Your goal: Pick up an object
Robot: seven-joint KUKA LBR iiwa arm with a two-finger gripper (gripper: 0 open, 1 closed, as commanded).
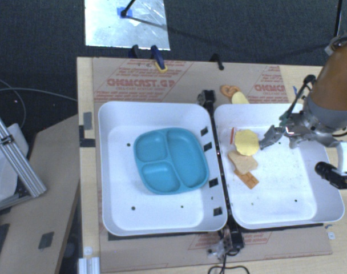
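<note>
Bins sit side by side on the bench. The left bin [113,153] holds a blue plate [171,159] with three parts. The right bin [287,207] holds a yellow toy [247,142], a tan block [243,163] just under it, and a small orange waffle piece [249,180] below that. The gripper [271,137] reaches in from the right and sits just beside the yellow toy. I cannot tell if its claw is released or clenched. Nothing shows between its tips.

Robotics lab test bench.
Grey robot arm [333,90], aluminium framing rail [13,158], loose black cables [25,96], cardboard-topped bench [139,81].
</note>
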